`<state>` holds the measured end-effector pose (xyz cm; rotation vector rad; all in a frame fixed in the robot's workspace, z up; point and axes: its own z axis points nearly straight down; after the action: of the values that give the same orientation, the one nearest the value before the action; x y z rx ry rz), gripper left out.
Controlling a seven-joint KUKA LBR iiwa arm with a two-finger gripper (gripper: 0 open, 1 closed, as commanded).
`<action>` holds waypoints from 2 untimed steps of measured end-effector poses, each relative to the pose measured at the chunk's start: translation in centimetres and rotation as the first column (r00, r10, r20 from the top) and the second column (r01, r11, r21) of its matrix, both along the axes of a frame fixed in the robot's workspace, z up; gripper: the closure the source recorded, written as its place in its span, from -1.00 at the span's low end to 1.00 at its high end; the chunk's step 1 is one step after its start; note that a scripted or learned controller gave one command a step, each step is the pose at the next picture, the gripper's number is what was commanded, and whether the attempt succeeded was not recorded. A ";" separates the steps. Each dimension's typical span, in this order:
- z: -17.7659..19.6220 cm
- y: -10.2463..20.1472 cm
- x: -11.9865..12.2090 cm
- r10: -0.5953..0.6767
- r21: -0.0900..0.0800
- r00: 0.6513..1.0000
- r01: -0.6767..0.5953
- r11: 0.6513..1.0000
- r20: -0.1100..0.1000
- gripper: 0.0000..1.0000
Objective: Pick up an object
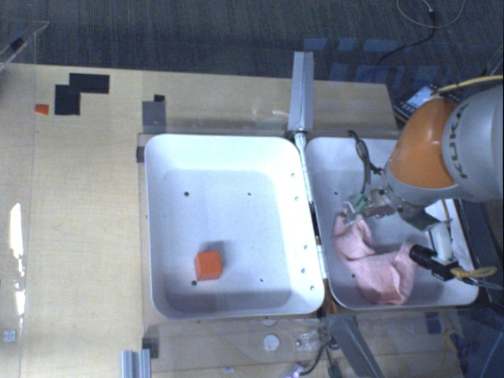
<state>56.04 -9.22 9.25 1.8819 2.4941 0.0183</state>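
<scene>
Arm (pixel 441 152) over right bin (pixel 335 282); gripper (pixel 356 206) at pink cloth (pixel 374 262), grip I cannot tell. Orange block (pixel 209 265) in left bin (pixel 169 211). I read no labels.

Pale wood tabletop (pixel 79 235) w/ two white bins sitting side by side: left bin (pixel 165 235), right bin (pixel 331 172). Grey upright post (pixel 302 93) standing btwn them at the far edge. Black L-shaped patch (pixel 77 91) and a tiny orange marker (pixel 42 109) lying near the far-left corner. Thin cable (pixel 429 10) looping on dark floor beyond.
</scene>
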 end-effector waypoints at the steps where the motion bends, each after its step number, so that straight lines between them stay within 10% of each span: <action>1: 1.2 0.1 0.3 0.001 0.000 1.000 -0.001 1.000 0.009 1.00; 2: 12.0 5.0 6.0 0.120 0.000 0.993 -0.120 0.993 -0.010 1.00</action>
<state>62.05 -4.17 21.21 1.7335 2.6092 0.0095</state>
